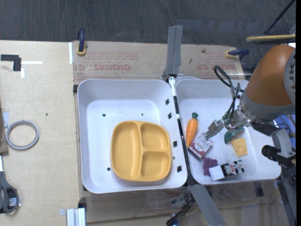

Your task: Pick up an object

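Reaching in from the right edge of the frame, the grey arm with its orange band (270, 76) hangs over the right bin (207, 91), and the gripper (217, 126) sits low near that bin's middle, just above a small red-and-white packet (201, 145); whether the jaws are spread or closed cannot be told from this angle. Open floor in the right bin lies mostly along its upper part; the lower half is crowded. A toy carrot (191, 130) lies upright in frame just beside the divider between the bins, the packet touching its lower end. Below, a purple piece (208, 165) sits next to a small white-and-black box (227, 169) near the bottom rim. A yellow wedge like cheese (240, 147) lies right of the gripper, a teal item (233, 135) just above it, partly hidden. The left bin (94, 126) holds a yellow three-compartment plate (140, 150), with bare white floor around it. Mirrored red print on the cardboard (117, 60) behind the bins is not legible. A grey tape ring (21, 134) lies on the bench at far left.
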`<state>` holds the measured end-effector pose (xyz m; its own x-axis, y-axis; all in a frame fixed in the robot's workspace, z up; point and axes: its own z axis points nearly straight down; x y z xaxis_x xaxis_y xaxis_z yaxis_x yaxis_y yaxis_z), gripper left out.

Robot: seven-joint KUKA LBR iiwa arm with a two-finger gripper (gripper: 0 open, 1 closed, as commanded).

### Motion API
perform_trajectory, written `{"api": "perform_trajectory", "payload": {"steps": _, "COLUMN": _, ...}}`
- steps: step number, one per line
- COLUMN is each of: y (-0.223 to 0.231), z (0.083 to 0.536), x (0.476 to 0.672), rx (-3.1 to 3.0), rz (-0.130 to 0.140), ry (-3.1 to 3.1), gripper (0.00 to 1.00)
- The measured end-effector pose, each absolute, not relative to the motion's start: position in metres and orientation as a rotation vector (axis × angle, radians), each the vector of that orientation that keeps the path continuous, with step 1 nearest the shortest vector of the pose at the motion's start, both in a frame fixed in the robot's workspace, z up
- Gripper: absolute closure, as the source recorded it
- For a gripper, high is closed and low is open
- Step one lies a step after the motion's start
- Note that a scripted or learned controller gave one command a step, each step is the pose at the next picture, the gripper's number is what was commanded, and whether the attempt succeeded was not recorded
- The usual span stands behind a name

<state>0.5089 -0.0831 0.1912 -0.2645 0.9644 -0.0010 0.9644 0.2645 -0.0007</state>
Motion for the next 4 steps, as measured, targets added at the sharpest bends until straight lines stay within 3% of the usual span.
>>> {"api": "perform_trajectory", "payload": {"steps": 1, "y": -0.098, "z": 0.135, "x": 0.573, "rx": 2.183, "rz": -0.005, "ry": 2.260, "gripper": 0.00}}
{"api": "perform_trajectory", "payload": {"steps": 2, "y": -0.127, "z": 0.181, "x": 0.591, "rx": 2.097, "rz": -0.004, "ry": 2.338, "gripper": 0.00}}
{"api": "perform_trajectory", "payload": {"steps": 3, "y": -0.168, "z": 0.165, "x": 0.522, "rx": 2.353, "rz": -0.006, "ry": 2.085, "gripper": 0.00}}
{"api": "perform_trajectory", "payload": {"steps": 4, "y": -0.211, "z": 0.092, "x": 0.517, "rx": 2.384, "rz": 0.005, "ry": 2.054, "gripper": 0.00}}
